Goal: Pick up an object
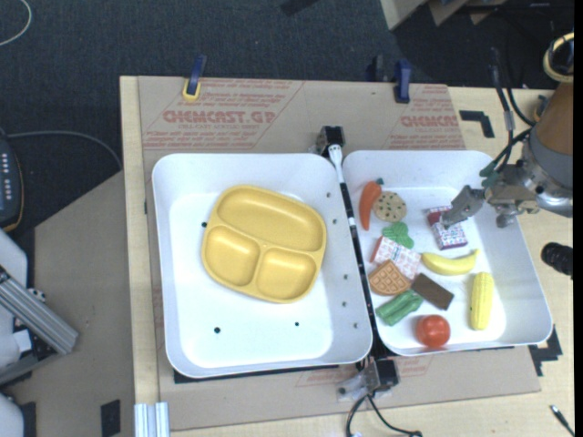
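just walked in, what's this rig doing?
The arm reaches into the right bin from the right, with its gripper low over a small red and white packet near the bin's back. Nothing is visibly held. Toy food lies around it: carrot, cookie, banana, corn, tomato, waffle. The left bin holds a yellow divided tray, untouched.
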Tool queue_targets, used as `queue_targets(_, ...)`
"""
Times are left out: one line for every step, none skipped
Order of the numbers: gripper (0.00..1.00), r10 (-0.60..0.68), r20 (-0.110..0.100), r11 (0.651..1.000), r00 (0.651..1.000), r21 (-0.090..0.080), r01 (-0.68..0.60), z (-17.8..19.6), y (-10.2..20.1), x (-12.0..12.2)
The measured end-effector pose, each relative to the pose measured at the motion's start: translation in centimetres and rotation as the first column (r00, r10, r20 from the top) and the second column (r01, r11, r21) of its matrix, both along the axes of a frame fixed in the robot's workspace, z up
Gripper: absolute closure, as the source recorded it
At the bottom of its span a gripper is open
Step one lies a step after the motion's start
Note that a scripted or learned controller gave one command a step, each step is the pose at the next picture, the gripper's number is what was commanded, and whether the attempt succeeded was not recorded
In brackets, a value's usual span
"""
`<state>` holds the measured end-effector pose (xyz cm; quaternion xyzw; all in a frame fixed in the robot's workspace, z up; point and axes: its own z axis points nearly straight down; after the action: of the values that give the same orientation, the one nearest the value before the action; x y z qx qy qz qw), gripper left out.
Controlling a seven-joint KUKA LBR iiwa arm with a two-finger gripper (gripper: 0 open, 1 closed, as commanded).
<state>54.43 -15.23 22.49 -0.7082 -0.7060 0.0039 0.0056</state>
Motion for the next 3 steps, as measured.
queue_targets(0.00,0.003,0.014,1.000,1.000,-0.003,-0.003,0.7,0.0,0.3)
queue_targets(0.00,0.002,0.008,1.000,1.000,-0.001,-0.002,-4.2,-0.9,-0.1)
queue_targets(0.00,0.003,0.007,1.000,1.000,0.000,-0.003,-8.5,-0.6,-0.2)
